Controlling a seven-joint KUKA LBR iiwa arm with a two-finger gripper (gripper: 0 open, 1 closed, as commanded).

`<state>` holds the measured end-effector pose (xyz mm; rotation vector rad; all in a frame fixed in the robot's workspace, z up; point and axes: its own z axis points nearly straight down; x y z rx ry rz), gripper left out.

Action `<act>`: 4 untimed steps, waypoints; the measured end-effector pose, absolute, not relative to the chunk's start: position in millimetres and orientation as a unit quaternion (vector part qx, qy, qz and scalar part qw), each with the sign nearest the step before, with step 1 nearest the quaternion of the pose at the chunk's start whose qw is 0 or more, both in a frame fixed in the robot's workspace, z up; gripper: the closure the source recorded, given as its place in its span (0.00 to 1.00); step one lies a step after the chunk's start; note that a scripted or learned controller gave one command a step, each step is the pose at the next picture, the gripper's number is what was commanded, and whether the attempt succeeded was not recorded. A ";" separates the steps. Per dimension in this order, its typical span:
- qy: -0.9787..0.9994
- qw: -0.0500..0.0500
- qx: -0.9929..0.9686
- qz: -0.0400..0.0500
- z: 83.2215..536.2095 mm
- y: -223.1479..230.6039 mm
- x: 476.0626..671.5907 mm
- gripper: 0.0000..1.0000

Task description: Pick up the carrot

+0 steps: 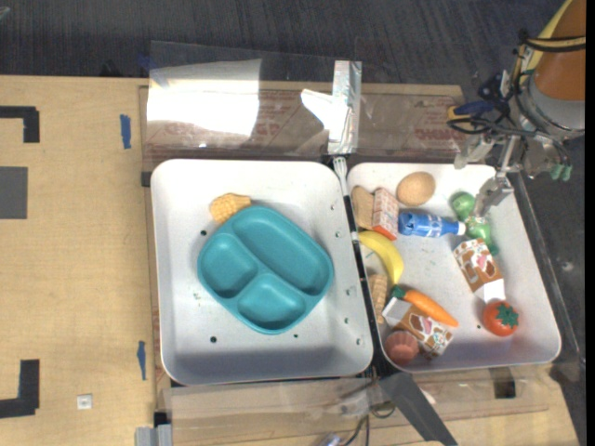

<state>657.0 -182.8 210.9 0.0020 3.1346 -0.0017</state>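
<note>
A teal plate (pixel 265 268) lay in the left bin (pixel 177 342). The carrot (pixel 429 306) lay low in the right bin (pixel 535 328), beside a banana (pixel 385 254). The gripper (pixel 490 193) hovered at that bin's upper right; whether its jaws were parted I could not tell.

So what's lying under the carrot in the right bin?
The carrot rests partly on a small printed box, its green end by a white block. Bare bin floor lies beside it. Whatever sits directly beneath the carrot is covered.

The carrot (pixel 430 307) lies in the right bin (pixel 544 319) while the hand (pixel 495 190) hovers well apart
</note>
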 end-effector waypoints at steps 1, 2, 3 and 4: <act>0.999 0.004 0.046 0.000 113.0 -144.2 605.8 0.00; 0.999 0.005 0.043 0.000 88.8 -104.9 563.7 0.00; 1.000 0.022 -0.004 -0.003 94.2 -97.6 529.9 0.00; 1.000 0.018 -0.006 -0.002 103.4 -96.4 528.9 1.00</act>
